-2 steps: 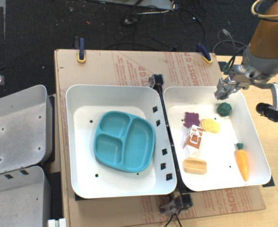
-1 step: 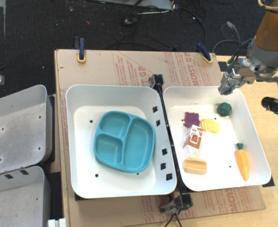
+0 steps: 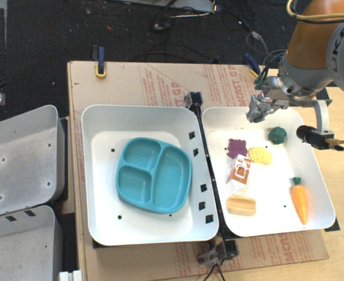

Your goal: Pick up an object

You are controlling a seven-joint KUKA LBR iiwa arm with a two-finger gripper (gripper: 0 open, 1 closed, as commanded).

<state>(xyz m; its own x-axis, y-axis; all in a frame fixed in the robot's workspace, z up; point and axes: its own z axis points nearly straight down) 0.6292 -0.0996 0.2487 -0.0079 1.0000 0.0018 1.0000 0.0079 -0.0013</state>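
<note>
Camera view tells us nothing is picked yet: our gripper (image 3: 257, 115) hangs over the right bin's (image 3: 321, 174) far edge, its grip state unreadable, toys untouched.

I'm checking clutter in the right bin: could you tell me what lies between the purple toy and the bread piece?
In the camera view, a small orange-and-white packet lies between the purple toy and the bread piece.

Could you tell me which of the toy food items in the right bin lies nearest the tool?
The dark green toy, near the right bin's far edge, just below and right of the tool. The purple, yellow, orange and tan pieces lie farther off.
</note>
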